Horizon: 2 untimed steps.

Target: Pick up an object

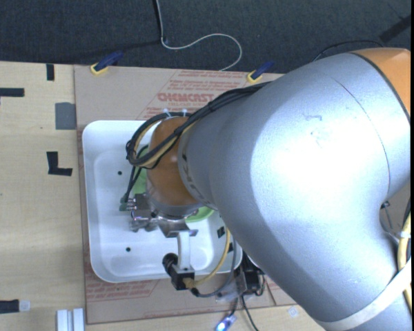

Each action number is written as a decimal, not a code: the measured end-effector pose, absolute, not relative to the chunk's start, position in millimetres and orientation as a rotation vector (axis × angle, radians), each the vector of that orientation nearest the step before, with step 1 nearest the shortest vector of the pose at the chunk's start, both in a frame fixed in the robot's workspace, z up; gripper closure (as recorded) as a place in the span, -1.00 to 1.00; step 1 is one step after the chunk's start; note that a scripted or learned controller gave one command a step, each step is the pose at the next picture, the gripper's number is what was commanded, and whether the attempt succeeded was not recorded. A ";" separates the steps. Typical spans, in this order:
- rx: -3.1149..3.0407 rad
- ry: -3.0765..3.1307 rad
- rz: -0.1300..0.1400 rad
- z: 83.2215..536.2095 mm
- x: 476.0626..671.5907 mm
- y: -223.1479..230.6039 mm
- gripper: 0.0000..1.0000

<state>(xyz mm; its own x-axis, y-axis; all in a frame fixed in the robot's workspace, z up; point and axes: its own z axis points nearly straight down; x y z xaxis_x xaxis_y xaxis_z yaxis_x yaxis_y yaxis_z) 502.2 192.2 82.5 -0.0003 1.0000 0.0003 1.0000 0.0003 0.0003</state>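
The big grey arm reaches in from the right and hangs low over the white bin (100, 185). Its orange wrist band (167, 171) and the gripper body (167, 226) cover the bin's middle and right part. A bit of a green object (204, 214) peeks out just right of the wrist, and a sliver of green (142, 178) shows at the wrist's left edge. The fingertips are hidden beneath the wrist and its cabling.
The bin sits on a cardboard sheet (117, 95) held by yellow and blue clips (106, 62). Black marks lie on the wooden bench (27, 185) to the left. A white cable (193, 43) runs across the dark floor at the top.
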 end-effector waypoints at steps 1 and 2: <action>2.226 2.242 -0.009 83.6 554.2 165.9 1.00; 2.220 2.225 -0.004 83.4 628.1 162.9 1.00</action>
